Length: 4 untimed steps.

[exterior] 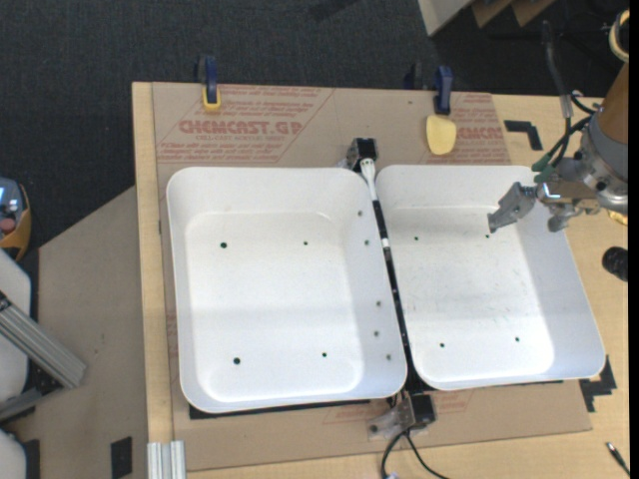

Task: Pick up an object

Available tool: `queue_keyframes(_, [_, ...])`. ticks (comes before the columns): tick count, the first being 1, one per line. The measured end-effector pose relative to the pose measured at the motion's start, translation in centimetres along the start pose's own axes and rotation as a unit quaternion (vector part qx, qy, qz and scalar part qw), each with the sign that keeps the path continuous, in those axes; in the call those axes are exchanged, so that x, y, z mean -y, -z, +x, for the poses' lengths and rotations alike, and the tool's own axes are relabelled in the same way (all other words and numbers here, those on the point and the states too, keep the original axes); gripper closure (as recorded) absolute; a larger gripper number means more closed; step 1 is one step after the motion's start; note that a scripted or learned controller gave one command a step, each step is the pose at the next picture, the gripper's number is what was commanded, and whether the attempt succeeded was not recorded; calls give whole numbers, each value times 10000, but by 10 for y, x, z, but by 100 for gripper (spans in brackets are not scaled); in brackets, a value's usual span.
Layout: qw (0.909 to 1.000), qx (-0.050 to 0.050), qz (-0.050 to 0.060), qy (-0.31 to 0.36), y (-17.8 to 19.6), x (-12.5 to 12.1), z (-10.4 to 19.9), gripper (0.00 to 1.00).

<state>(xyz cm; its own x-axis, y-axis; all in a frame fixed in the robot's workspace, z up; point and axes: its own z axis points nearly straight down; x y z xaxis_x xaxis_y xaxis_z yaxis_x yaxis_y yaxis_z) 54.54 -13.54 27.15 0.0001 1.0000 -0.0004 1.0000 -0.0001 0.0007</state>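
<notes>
My gripper (532,213) hangs over the far right part of the right bin (559,297), reaching in from the right. It is open, its two grey fingers (509,208) spread apart with nothing between them. A small pale yellow object (440,134) lies on the cardboard behind the right bin, outside it and to the left of the gripper. The left bin (190,297) sits beside the right one.
Both bins rest on a brown cardboard sheet (260,123) held by two blue and yellow clamps (209,80) at the back edge. A black rod (384,257) runs between the bins. Cables (559,78) hang near the arm at the right.
</notes>
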Motion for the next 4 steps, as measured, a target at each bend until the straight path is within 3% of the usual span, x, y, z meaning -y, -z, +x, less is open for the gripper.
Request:
queue_keyframes(1, [10000, 4, -14, 2, 11, -1, 0, 100])
queue_keyframes(2, [10000, 36, -43, -33, 83, 5, -95, 100])
queue_keyframes(3, [10000, -21, 24, 46, 36, -13, 6, 100])
queue_keyframes(4, [10000, -14, 24, 24, 4, -15, 49, 100])
